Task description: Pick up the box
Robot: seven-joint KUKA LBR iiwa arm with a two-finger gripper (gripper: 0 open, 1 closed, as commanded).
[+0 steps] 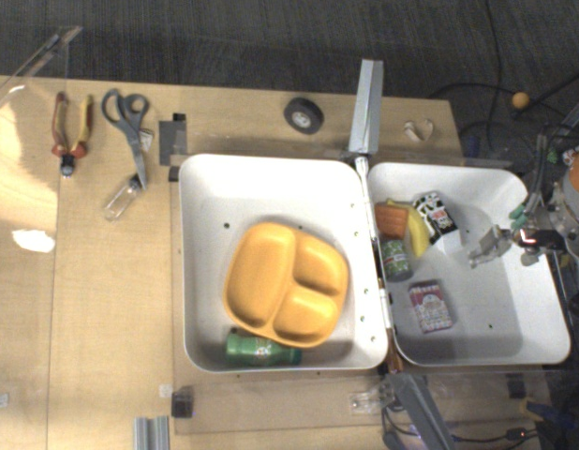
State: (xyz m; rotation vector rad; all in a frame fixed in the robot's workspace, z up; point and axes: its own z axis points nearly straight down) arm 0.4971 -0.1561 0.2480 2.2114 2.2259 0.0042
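Seen from above: gripper (498, 244) hanging over the right bin (542, 350), toward its right wall, fingers spread with nothing between them. Box (432, 307), flat, purple-and-white, lying near the front of that bin's floor, well apart from the gripper. Against the bin's left wall, an orange item (392, 219), banana (416, 233), green can (396, 260) and black-and-white packet (436, 214). In the left bin (200, 251), a yellow divided tray (287, 282) with a green bottle (261, 349) along the front edge.
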